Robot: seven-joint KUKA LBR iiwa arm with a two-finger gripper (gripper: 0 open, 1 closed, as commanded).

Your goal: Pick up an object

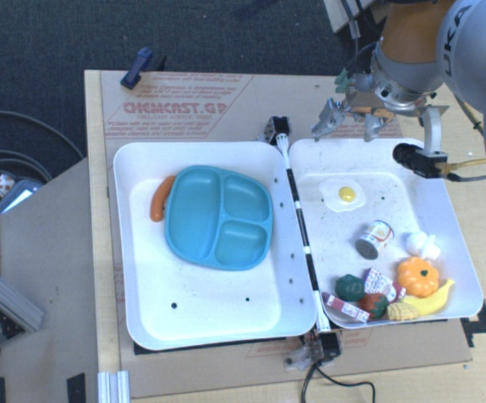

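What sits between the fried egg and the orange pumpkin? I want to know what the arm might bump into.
In the camera view, a small tipped can lies between the fried egg and the pumpkin; a white object sits just right of that line.

1. The claw [352, 117] hangs over the back rim of the right bin [457, 225], nothing between it and the bin floor.
2. Just in front of it lies a fried egg [343, 196], bare floor around.
3. Farther forward: a can [373, 238], then a crowded heap around the pumpkin [417, 276].
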